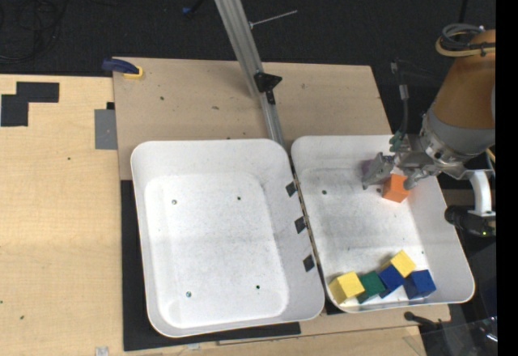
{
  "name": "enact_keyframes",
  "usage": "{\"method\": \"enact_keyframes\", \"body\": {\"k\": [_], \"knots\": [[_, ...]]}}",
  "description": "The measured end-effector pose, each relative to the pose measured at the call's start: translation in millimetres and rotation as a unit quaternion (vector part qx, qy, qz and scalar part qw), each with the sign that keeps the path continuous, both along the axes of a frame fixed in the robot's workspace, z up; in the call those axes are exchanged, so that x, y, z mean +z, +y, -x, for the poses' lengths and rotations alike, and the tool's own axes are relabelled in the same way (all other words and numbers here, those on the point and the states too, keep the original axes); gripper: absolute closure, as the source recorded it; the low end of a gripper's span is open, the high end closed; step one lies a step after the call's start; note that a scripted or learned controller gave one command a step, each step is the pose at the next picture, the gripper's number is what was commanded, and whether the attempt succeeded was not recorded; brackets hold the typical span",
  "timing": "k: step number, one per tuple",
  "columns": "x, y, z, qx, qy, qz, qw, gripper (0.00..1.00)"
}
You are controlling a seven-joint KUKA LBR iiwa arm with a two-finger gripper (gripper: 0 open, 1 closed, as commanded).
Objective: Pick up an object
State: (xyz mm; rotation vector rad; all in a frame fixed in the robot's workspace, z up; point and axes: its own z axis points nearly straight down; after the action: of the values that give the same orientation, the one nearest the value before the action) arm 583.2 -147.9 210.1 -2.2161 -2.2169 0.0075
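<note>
Blocks sit at the bottom right of the frame, closest to us, in the near corner of the right bin (324, 160). They are a yellow block (350, 286), a green block (373, 284), a second yellow block (402, 263) and two blue blocks (391, 278) (419, 284). They are all bunched up and touching, pushed against the bin's low wall.

Higher up, at the far right side of that bin, is an orange block (396, 188). The gripper (394, 171) is right on top of it. The block pokes out just below the grey metal parts, a little toward the bottom of the frame. So the thing to pick lies right under the tool, not off to a side. The next move looks like a straight lift, if the grab is good.

I cannot tell if the gripper is open or closed. I also cannot tell if it really has the orange block or is only touching it. The metal parts hide the top of the block, and they are a grey blur.

The arm (465, 103) comes in from the right, and its upper part is cut off by the frame edge. The left bin (154, 160) has only small dark specks on its floor. A metal bar (243, 39) leans up toward the top middle of the frame.
</note>
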Motion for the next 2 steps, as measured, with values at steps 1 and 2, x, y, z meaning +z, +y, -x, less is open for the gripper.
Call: {"method": "enact_keyframes", "body": {"k": [1, 2], "knots": [[-53.5, -4.3, -7.5, 0.0, 0.0, -0.0001, 1.0, 0.0], [-107.9, -13.4, -8.5, -0.001, 0.0, -0.0001, 1.0, 0.0]]}}
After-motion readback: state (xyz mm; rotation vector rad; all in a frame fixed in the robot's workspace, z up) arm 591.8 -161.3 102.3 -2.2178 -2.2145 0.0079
